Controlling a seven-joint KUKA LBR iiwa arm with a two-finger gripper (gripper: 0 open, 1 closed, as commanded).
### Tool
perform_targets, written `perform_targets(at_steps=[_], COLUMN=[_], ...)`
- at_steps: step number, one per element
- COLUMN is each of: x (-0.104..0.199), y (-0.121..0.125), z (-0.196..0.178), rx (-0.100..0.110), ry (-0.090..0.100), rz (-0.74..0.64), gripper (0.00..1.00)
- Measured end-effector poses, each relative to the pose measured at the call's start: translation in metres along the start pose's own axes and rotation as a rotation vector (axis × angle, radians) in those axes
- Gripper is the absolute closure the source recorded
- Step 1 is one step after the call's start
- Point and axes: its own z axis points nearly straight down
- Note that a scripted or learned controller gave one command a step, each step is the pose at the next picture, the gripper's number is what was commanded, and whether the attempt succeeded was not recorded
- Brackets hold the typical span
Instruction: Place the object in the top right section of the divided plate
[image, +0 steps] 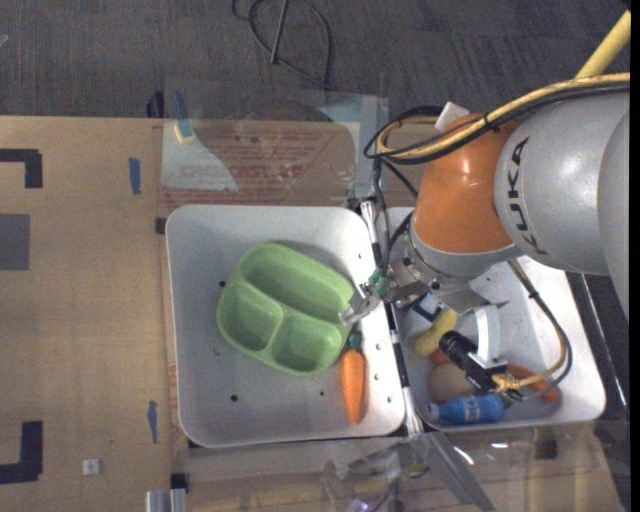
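A tan bench (80, 300) is seen from above, with two white bins set on it side by side. The grey arm (570, 150), banded in orange above the wrist, is reached in from the right and held over the seam between the bins. The left bin (200, 250) is taken up in its middle by a green divided plate (285, 305), which is laid at a slant, with one long section and two smaller ones. A carrot (352, 385) is laid on that bin's floor, outside the plate, with its leafy end just at the plate's lower right corner and its tip pointed toward the bin's near wall. In the right bin (575, 380) a banana (435, 335), a beige ball (448, 383) and a blue bottle (470, 409) are crowded together below the wrist. The end effector (365, 300) is held at the plate's right rim, just above the carrot; whether it is released or clenched cannot be told.
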Motion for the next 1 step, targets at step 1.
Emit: perform_targets(at_steps=[1], x=[-0.0790], y=[-0.0387], z=[-0.0004], rx=[0.002], ry=[0.001], rz=[-0.195], gripper=[0.00])
